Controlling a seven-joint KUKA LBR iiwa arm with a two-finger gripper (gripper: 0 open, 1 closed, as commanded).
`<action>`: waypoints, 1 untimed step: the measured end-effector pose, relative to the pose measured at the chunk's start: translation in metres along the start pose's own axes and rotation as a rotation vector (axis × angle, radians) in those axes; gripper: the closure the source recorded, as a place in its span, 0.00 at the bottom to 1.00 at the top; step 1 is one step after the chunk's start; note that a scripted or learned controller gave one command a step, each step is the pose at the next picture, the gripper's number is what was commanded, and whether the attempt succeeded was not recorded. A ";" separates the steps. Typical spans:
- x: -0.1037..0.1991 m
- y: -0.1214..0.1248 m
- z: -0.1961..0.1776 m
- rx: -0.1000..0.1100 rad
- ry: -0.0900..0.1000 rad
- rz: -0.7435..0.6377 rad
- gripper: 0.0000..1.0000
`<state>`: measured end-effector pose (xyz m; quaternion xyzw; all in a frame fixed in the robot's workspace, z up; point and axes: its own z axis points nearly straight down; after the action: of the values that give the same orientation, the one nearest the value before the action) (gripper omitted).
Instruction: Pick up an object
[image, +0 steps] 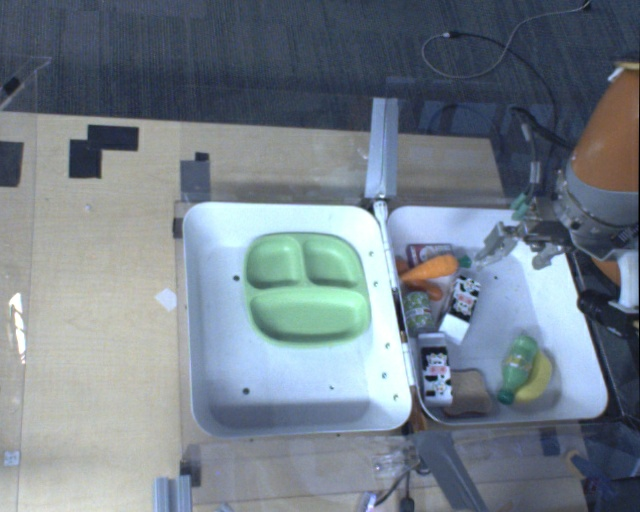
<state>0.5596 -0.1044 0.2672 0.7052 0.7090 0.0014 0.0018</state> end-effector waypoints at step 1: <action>0.013 0.053 -0.029 -0.002 0.000 0.088 0.00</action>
<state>0.6121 -0.0908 0.2966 0.7357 0.6773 0.0022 0.0023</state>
